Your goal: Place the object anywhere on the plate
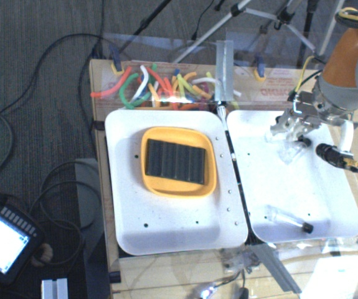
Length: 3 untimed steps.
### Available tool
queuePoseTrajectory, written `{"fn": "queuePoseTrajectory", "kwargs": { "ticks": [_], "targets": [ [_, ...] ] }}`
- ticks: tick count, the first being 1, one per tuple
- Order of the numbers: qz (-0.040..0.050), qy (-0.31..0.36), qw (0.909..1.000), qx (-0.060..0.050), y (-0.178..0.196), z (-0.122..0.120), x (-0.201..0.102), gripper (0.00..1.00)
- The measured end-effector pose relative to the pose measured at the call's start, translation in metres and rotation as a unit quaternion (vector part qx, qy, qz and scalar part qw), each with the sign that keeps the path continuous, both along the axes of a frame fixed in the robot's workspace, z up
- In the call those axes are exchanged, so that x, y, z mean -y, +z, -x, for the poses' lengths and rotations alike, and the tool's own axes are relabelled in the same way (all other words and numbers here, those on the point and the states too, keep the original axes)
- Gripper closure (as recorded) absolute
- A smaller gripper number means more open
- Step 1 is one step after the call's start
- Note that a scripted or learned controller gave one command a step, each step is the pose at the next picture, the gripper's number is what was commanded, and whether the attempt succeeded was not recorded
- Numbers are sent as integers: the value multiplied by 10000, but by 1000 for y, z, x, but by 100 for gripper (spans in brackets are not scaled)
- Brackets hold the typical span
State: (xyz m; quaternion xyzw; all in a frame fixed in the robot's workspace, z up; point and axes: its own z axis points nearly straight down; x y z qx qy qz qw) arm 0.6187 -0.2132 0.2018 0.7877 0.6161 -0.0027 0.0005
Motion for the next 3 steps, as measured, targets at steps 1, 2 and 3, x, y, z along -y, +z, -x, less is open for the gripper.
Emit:
{"fn": "queuePoseTrajectory", "kwargs": {
  "ticks": [1, 2, 3],
  "targets": [
    [-32, 769, 9970, -6, -59, 90, -39, 100],
    [-29, 1345, 9909, 2, 3, 120, -78, 100],
    [-29, 2368, 9716, 3, 5, 98, -123, 100]
  ]
}}
